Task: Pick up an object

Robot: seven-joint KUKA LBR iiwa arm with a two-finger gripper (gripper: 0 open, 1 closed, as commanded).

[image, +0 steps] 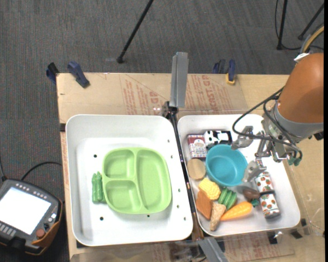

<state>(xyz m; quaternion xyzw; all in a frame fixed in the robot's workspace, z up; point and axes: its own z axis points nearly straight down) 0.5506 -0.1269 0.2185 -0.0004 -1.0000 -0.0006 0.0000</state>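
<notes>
You can see the gripper (255,172) low in the right bin (291,198), and the nearest thing to it is the small can with strawberry pattern (268,195), which lies on its side just below the gripper. The long axis of the can runs from the upper left to the lower right, with the dark cap end toward the gripper and the other end toward the bin's near right corner. Whether the gripper is clenched, released or grasping anything, I cannot tell from this view, because the wrist covers it. Just left of the gripper stands the blue bowl (226,165), upright and open to the top. Behind the bowl are a small red-brown box (197,146) and a black and white cow toy (217,137). In front of the bowl you find the corn piece (209,189), a green vegetable (227,196) and the carrot (237,210), whose tip points to the left. In the left bin (79,146) lies the green divided plate (136,180), and a small green toy (97,187) rests just beside its left edge.
</notes>
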